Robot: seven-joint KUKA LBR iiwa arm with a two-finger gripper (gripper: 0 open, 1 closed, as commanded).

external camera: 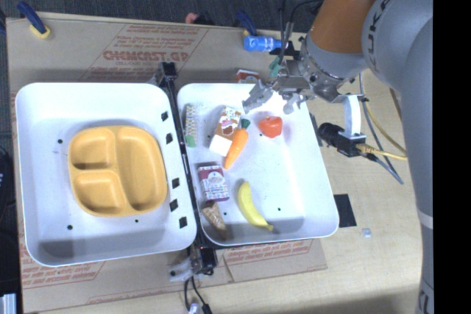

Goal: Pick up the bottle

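Observation:
The bottle [227,124] is small with a colourful label and a white end, and it lies in the right bin [309,180] near the back, touching the orange carrot [236,148]. My gripper [274,101] hovers over the bin's back edge, to the right of the bottle and just above a red tomato [270,126]. Its fingers are spread apart with nothing between them. The left fingertip [254,98] is a short way from the bottle's top.
The right bin also holds a banana [253,206], a red packet [213,182], a brown item [214,218] at the front and a brush-like thing [193,123] by the left wall. A yellow divided plate [118,169] lies in the left bin [37,232].

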